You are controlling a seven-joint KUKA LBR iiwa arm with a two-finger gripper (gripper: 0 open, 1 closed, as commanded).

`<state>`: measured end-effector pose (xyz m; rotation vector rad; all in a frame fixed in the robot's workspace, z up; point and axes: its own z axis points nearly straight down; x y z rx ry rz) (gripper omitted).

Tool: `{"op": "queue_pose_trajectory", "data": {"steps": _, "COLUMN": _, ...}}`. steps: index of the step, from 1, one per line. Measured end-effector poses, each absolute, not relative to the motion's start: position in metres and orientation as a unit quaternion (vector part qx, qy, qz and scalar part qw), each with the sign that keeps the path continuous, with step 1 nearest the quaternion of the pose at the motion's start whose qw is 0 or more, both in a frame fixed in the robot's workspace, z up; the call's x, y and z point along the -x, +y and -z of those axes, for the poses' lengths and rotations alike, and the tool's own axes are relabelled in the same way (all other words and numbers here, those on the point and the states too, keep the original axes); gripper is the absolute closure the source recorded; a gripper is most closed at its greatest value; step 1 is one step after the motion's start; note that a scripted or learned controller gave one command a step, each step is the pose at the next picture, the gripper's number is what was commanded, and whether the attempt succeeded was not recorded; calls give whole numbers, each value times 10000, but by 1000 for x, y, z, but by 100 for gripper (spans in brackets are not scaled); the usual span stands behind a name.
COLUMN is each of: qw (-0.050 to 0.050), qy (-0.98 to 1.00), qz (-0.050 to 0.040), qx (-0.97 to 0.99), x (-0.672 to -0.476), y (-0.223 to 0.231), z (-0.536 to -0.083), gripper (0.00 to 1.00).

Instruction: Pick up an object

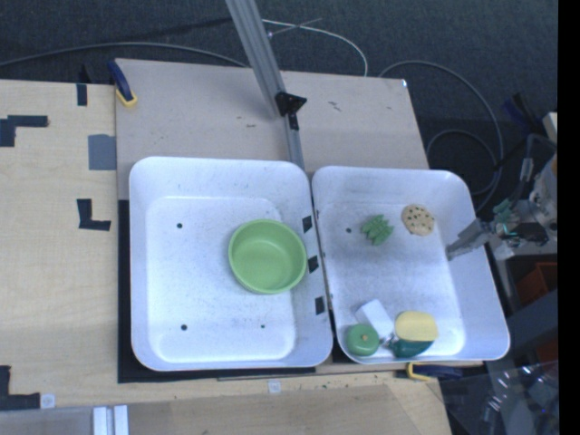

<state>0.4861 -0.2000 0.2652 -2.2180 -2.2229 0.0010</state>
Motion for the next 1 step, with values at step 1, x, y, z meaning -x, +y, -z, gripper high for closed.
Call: {"op": "queue_pose_trajectory", "data": {"steps": 1, "qw": 8, "qy": -7078, "qz": -4, "qx": 7064, "x": -486, "y": -200, "z": -265, "gripper": 0}}
